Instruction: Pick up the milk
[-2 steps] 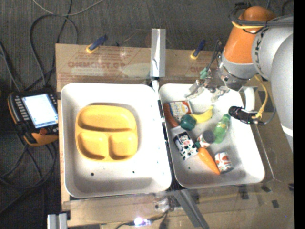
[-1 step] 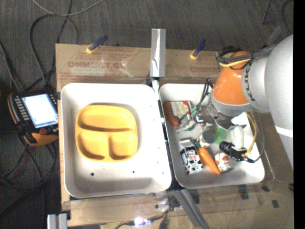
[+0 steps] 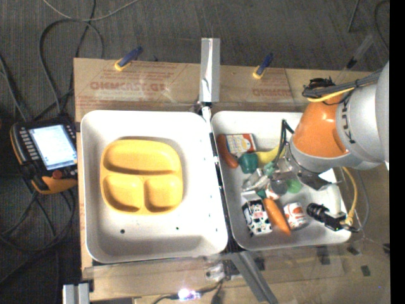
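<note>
The milk (image 3: 255,218) is a small white carton with black cow patches. It lies near the front left of the right bin (image 3: 223,198). An orange carrot (image 3: 277,216) lies right beside it. My gripper (image 3: 271,182) is low in the middle of this bin, just behind the milk and carrot, among a cluster of items. Nothing can be made out in its grasp. The grey arm with its orange band (image 3: 319,135) comes in from the right and covers the bin's back right part.
Behind the gripper lie a green item (image 3: 248,162), a yellow banana (image 3: 271,154), a red and yellow carton (image 3: 240,144) and an orange sausage-like piece (image 3: 227,153). A red and white can (image 3: 295,215) sits right of the carrot. The left bin (image 3: 95,233) holds a yellow divided tray (image 3: 143,174).
</note>
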